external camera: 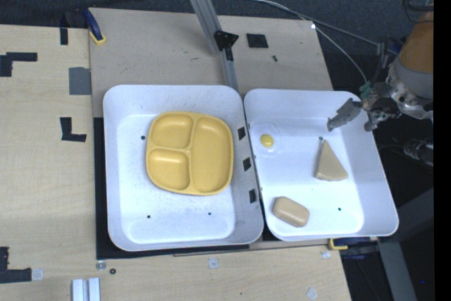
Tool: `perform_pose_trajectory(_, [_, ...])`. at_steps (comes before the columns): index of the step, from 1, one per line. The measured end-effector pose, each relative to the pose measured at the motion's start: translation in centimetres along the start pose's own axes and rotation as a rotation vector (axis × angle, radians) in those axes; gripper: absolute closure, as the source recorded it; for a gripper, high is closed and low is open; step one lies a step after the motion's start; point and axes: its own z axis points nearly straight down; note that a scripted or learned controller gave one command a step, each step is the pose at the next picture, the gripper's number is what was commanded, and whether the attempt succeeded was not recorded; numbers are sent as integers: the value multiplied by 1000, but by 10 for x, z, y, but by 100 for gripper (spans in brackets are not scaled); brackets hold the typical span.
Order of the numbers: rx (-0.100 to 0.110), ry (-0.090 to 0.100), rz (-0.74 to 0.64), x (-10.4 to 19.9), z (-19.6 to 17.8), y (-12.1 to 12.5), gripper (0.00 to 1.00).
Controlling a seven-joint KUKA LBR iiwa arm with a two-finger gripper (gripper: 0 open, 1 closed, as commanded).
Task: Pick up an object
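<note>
A wooden bench seen from above at a slant carries two shallow white bins side by side; the left bin holds a yellow plate with three compartments, lying flat near the bin's middle, its two smaller compartments toward the left and the long one toward the right.

The right bin holds three things, all well apart from one another; a small yellow round piece lies near the bin's left wall, toward the far side; a tan wedge lies right of centre, its narrow tip pointing away from the viewer; a tan rounded block lies near the front wall, tilted slightly.

The arm enters from the right edge of the view, its orange band showing above a grey wrist; the wrist sits over the right bin's far right corner, reaching leftward. The gripper is spread wide; one dark finger angles down and left over the bin's far right part, the other finger stands just beside the bin's right rim. Nothing lies between the fingers. The gripper is above and just beyond the tip of the tan wedge, near it but not touching it.

A grey pole slants across the top of the view, and thin cables run over the dark floor behind the bench.
</note>
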Motion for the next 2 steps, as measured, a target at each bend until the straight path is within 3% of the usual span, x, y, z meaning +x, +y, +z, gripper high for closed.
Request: perform_pose_trajectory(2, [3,0,0,-10,104,-4,0])
